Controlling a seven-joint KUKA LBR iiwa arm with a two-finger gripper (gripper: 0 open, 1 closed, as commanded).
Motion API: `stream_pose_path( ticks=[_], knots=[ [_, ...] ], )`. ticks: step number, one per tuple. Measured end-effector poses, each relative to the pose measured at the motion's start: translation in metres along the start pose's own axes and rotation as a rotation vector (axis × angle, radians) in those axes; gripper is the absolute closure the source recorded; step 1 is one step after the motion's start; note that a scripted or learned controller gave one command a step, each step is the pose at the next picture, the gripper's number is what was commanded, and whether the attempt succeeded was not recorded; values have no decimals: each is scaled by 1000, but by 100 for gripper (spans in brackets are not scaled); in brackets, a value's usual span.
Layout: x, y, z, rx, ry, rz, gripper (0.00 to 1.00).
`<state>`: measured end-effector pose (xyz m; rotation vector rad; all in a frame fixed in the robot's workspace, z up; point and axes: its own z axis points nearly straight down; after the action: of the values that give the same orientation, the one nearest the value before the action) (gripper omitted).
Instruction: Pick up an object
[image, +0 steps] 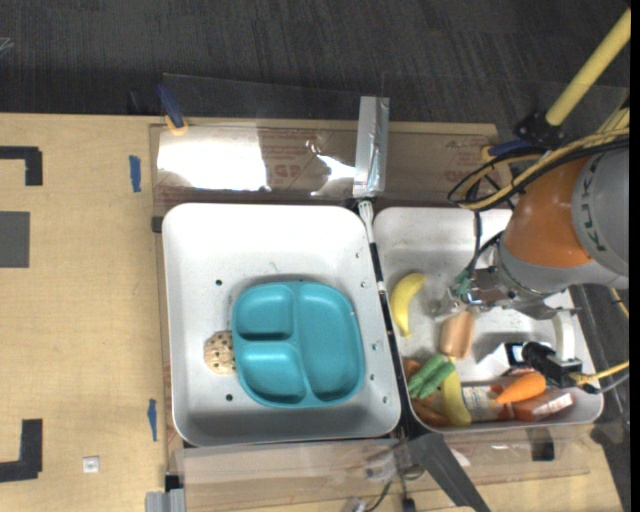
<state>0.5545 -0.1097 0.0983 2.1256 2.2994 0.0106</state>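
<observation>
While the gripper (466, 296) hangs just above the tan sausage-shaped toy (456, 335), right of the yellow banana (404, 301), its grip can't be told.

Both bins are white: the left bin (190, 240) carries a teal divided tray (297, 342) with a tan, dark-speckled cookie (219, 352) at its left edge. In the right bin (430, 232), a yellow banana (405, 301) lies near the left wall, a pale orange-tan sausage-like piece (457, 335) sits mid-bin, and along the near edge are a green vegetable (430, 376) and an orange carrot (520, 386). The arm (560, 225) is grey with an orange band. The bench (80, 330) is tan with black and blue tape marks.
</observation>
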Motion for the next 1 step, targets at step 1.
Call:
stream_pose_path(
  ticks=[1],
  knots=[
    [78,32,-89,5,5,96,100]
  ],
)
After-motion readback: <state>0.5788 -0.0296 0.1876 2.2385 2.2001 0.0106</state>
